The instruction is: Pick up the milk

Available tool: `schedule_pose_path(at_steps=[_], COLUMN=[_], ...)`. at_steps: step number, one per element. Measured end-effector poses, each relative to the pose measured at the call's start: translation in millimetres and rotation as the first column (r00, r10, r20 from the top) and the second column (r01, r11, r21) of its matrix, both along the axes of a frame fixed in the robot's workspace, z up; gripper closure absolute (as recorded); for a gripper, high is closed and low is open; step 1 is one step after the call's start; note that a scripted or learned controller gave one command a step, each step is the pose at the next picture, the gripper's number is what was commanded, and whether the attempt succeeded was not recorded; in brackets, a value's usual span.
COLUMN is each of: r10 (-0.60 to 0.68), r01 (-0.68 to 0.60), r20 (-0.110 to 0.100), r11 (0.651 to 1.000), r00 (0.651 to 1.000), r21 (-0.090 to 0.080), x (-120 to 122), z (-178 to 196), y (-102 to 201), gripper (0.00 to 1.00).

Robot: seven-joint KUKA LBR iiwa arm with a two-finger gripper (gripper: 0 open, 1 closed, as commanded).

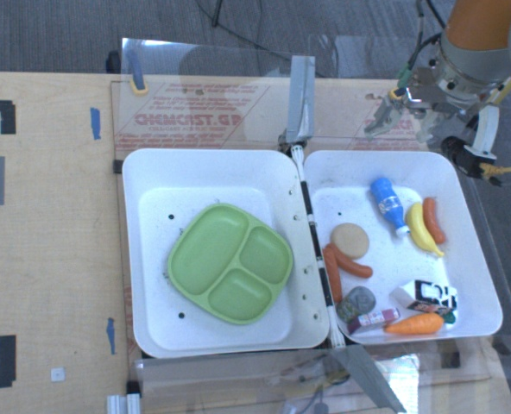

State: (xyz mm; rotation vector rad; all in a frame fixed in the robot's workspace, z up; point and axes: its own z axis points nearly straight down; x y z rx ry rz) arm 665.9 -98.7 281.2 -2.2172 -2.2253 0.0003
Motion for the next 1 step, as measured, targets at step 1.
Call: schedule_pose_path(at_steps=[1], r10=[0.003], r01=[-0.003], r20=[0.004], r11=[1.0], r00=[1.0], r21=[-0.001], x=[1.1], z=[11.3], y=[0.9], gripper=[1.0])
